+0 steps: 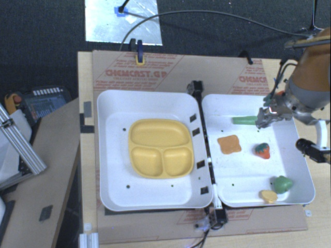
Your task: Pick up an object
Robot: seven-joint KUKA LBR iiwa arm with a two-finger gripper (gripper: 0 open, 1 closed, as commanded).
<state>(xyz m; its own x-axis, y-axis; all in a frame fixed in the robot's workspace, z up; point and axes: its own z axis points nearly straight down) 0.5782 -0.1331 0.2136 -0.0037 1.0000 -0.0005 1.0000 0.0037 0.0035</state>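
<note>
The right bin (297, 154) holds a long green piece (243, 120) at its upper middle, an orange flat piece (229, 144), a red and green strawberry-like toy (263, 150), a green lump (283, 183) and a small yellow piece (268, 196). My gripper (265, 119) hangs over the upper part of the right bin, right at the green piece's right end. Its tips are too small and dark to judge.
The left bin (111, 138) carries a yellow divided tray (159, 148). A black clamp bar (204, 149) runs between the bins. Cables cross above the bench, and a metal sheet (122, 13) lies at the back.
</note>
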